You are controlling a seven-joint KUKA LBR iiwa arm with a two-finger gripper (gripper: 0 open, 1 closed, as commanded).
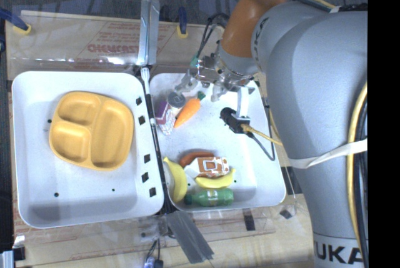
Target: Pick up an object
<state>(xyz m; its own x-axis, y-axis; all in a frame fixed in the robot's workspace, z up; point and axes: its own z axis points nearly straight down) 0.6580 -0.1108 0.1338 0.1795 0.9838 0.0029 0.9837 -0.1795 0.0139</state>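
- Bulky grey arm with an orange band (244, 26) fills the frame's right side
- Its metal two-finger gripper (203, 87) points down-left at upper centre

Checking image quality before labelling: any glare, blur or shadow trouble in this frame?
Camera view: lighting is even and soft, no hard glare on the white bins. Faint shadow under the yellow tray. Small toys at the right bin's near edge, like the banana, look slightly soft. The gripper area is cluttered and low-detail, so its fingers are unclear.
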